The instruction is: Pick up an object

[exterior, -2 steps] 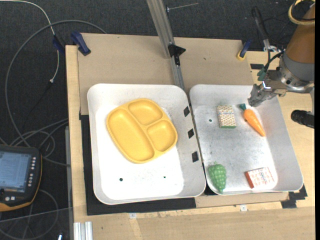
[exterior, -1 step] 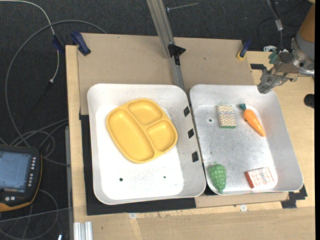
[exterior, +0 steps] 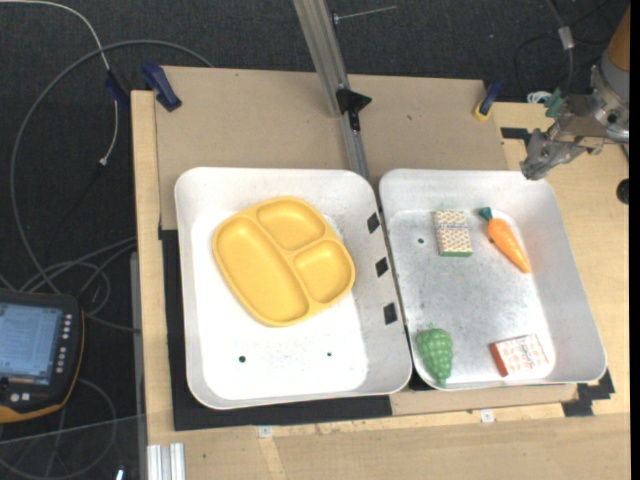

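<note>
No words or brand names can be read on anything here; the print on the two small boxes is too blurry to make out. Two white bins are seen side by side on the bench. In the left bin [exterior: 200, 368] one yellow plate [exterior: 283, 260] is laid, and three hollows can be counted in it: one long and two smaller. In the right bin [exterior: 570, 298] four things are counted. One pale box with a dotted pattern [exterior: 453, 233] is laid near the far side, and one orange toy carrot [exterior: 507, 241] with a green top is laid just beside it, toward the right. One green bumpy toy [exterior: 435, 353] is found at the near left corner, close against the bin's wall. One red and white box [exterior: 520, 355] is laid at the near right, well apart from the green toy. The gripper [exterior: 537, 158] is seen at the far right corner of the right bin, just past its rim, above the bench. Nothing is seen held by it, and whether it is released or clenched cannot be told from up here. Two blue clamps are seen on the far edge of the bench, one at the left [exterior: 160, 86] and one at the right [exterior: 489, 98]. One small screen [exterior: 32, 343] is laid on the floor at the left.
</note>
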### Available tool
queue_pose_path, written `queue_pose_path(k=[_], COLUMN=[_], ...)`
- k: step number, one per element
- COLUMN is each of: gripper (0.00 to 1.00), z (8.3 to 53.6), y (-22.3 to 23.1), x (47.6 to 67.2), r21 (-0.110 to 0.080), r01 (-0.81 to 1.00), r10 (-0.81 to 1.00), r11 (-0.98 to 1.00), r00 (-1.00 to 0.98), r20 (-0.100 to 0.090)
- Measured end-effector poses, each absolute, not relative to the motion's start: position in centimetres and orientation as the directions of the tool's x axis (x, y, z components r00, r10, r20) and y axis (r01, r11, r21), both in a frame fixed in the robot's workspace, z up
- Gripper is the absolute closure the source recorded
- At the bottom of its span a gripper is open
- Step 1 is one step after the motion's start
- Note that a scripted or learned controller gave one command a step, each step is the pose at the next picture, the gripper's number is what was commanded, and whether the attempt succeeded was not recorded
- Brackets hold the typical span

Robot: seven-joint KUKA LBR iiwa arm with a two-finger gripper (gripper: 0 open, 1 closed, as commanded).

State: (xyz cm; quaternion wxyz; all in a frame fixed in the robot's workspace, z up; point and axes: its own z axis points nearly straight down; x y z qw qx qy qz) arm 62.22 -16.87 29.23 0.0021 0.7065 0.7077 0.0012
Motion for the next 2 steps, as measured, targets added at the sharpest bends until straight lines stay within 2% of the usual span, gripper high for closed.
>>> queue_pose_path(k=[2], gripper=[1.0], z=[27.4], y=[-5.8], x=[64.2], r21=[-0.003], r01=[1.0], r10=[1.0], r11=[0.007], r00=[-0.007], r20=[0.003])
